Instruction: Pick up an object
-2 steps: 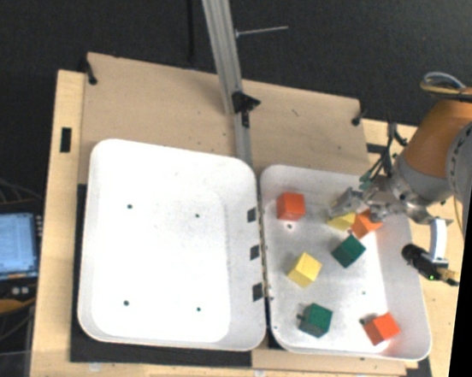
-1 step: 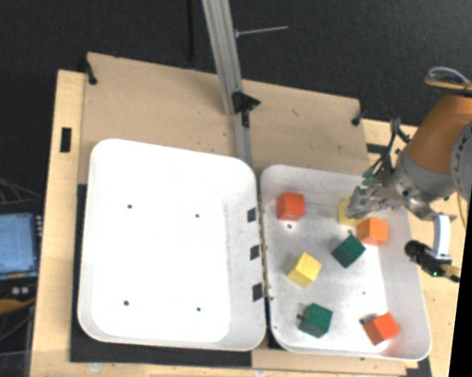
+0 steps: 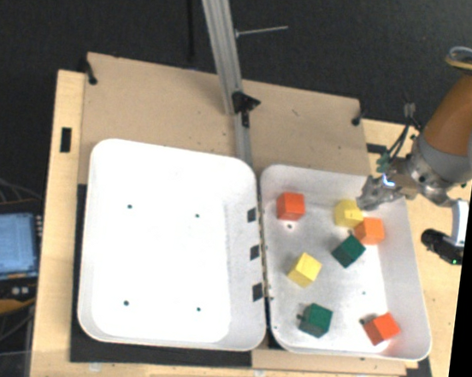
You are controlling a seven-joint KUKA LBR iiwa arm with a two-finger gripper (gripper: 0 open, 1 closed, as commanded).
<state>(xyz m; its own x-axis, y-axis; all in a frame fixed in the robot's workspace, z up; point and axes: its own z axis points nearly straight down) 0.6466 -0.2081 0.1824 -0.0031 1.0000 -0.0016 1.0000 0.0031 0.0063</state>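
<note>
**Claw at yellow block, grasp unconfirmed**

Yellow block (image 3: 347, 212) lies in the right bin (image 3: 410, 275), touching an orange block (image 3: 371, 230). Claw (image 3: 376, 191) sits just above it; whether it is open or closed cannot be told. Judged step: approach. Next move requires descent centred on one block.

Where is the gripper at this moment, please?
The gripper is over the right bin's far right part, just above a yellow block and an orange block.
</note>
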